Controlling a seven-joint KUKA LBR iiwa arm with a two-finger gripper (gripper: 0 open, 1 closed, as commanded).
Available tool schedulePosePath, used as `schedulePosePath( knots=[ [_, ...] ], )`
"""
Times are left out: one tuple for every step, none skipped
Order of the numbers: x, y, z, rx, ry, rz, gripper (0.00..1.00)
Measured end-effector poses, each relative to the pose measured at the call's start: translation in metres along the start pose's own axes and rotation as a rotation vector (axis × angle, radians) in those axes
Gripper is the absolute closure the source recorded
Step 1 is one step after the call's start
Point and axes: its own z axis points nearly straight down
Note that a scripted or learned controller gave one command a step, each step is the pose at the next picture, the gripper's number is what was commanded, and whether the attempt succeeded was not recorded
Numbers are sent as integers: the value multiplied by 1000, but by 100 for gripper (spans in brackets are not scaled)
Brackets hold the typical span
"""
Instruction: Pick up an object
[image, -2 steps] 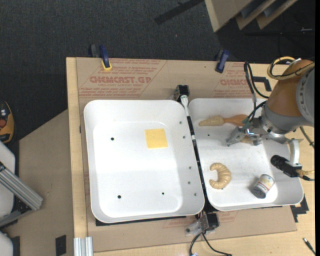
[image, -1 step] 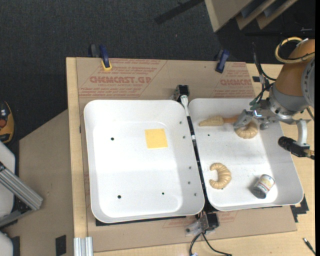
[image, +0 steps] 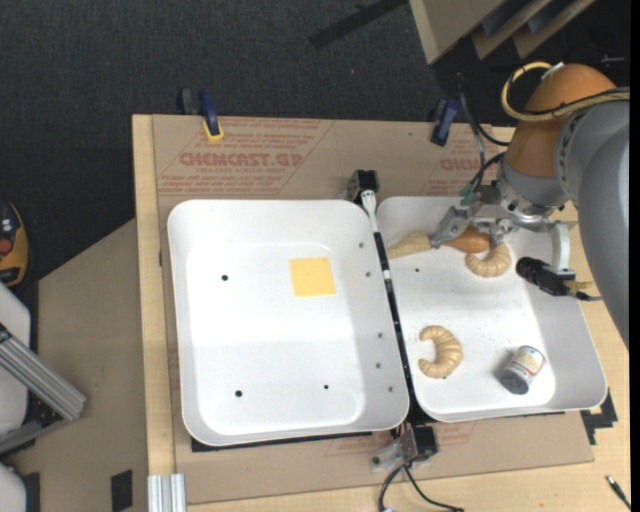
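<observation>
A croissant (image: 441, 351) lies near the right bin's (image: 570, 330) front edge, a small can (image: 521, 368) toward its front right corner. Against the back edge the gripper (image: 463, 232) hangs over more pastries (image: 488, 260); whether it grips is unclear. A yellow square (image: 312, 277) sits mid left bin (image: 200, 300).

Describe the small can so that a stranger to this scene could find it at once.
Start at the right bin, the one the arm reaches into. Go to its near right corner, far from the gripper: the can lies there tilted, with a croissant to its left. It is the one metallic, cylindrical thing, with a blue label, while its neighbours are tan pastries.
</observation>
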Motion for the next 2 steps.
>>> schedulePosePath(
  knots=[
    [-4, -4, -10, 14, 0, 2, 100],
    [101, -23, -112, -10, 8, -2, 100]
  ],
)
